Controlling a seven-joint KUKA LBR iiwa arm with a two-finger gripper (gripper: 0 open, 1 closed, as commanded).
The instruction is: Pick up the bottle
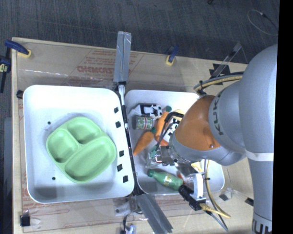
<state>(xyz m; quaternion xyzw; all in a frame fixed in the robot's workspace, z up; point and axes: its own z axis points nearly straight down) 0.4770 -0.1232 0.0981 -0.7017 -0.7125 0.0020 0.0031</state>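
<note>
A green bottle (165,179) lies on its side near the front wall of the right bin (135,100), with its cap end pointing left. My gripper (158,156) hangs low in the same bin, just behind the bottle and close over it. The orange wrist band and grey arm cover the bin's right half. Whether the gripper touches the bottle is unclear from this angle.
Behind the gripper lie an orange carrot (143,142), a small green-labelled jar (143,122) and a black-and-white item (150,109). The left bin (37,98) holds a green divided plate (81,149). A grey divider (123,55) runs between the bins.
</note>
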